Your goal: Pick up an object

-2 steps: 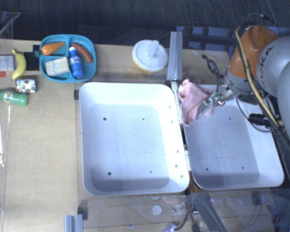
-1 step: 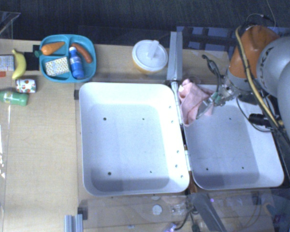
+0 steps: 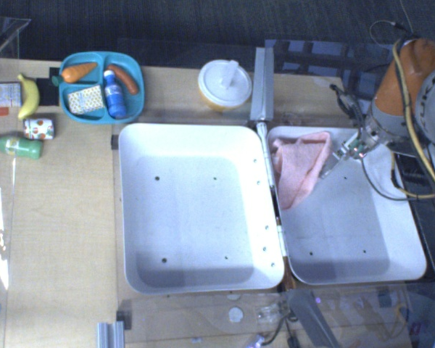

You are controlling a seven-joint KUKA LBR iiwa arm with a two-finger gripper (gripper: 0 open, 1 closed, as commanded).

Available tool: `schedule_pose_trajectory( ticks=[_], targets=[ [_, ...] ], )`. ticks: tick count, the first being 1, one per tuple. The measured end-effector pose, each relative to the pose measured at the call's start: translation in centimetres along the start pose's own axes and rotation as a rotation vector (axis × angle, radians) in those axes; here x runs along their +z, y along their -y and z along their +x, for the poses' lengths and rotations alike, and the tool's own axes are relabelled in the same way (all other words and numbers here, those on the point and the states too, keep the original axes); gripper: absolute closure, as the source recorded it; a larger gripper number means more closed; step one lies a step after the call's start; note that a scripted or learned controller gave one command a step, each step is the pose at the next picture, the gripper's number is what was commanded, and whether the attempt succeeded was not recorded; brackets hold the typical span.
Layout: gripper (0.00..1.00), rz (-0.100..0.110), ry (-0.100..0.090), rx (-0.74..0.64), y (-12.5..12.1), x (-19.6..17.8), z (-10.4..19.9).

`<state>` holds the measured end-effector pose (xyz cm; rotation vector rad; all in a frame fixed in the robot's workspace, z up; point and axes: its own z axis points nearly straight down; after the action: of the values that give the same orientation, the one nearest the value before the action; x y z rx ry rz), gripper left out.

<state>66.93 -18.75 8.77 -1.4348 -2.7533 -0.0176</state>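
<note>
Two white bins side by side on the worktop, pink cloth [image 3: 302, 167] crumpled in the right bin [image 3: 362, 259] at its far-left corner, end effector [image 3: 336, 161] low at the cloth's right edge, can't tell how open it is or if it's gripping.

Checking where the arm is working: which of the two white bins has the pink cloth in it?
The right bin: the pink cloth lies in its upper left corner, beside the gripper.
</note>
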Motion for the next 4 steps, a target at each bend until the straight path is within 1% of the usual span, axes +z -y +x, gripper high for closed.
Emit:
schedule_pose_trajectory(
  ticks=[1, 2, 3, 4],
  targets=[
    [0.0, 0.015, 0.038, -0.103, -1.9, 0.1, 3.5],
    [0.0, -0.006, 0.047, -0.219, -3.6, 0.2, 7.8],
    [0.0, -0.009, 0.05, -0.237, -4.1, 0.2, 9.0],
    [0.0, -0.009, 0.049, -0.237, -4.1, 0.2, 9.0]
  ],
)
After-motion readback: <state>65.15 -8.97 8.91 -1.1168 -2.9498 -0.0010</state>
